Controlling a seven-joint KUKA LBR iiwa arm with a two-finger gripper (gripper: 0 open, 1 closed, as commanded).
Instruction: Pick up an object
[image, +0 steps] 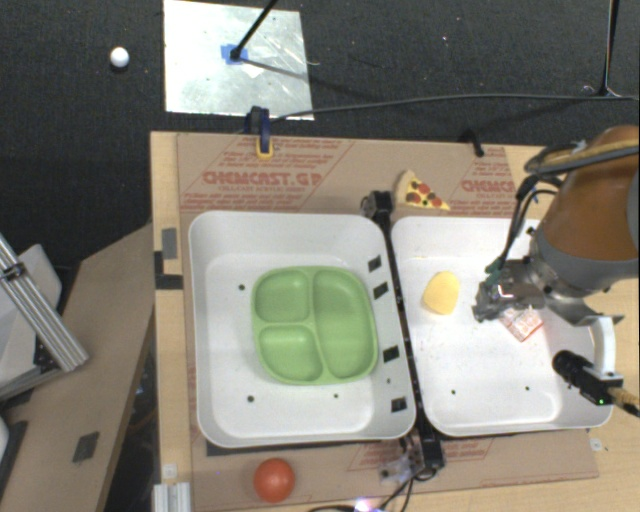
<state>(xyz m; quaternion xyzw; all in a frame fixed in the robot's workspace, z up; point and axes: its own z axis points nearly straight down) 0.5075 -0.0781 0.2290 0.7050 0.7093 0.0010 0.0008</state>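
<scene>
Red ball (274, 479) and pizza slice (421, 193) outside bins.

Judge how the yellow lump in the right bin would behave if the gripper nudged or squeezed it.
The yellow lump looks rounded and smooth, so it may roll or skid on the right bin floor when nudged. It seems small and probably light. Its curved sides could slip from the gripper.

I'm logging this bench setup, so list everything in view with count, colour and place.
Bins: two, white, side by side on the bench.
Divided plate: one, green, in the left bin.
Lump: one, yellow, in the right bin.
Packet: one, red and white, right bin, under the gripper.
Pizza slice toy: one, yellow and red, behind the bins.
Ball: one, red-orange, in front of the left bin.
Ball: one, white, far left corner.
Clamp: one, blue and yellow, board's far edge.
Gripper: one, grey, over the right bin.
</scene>
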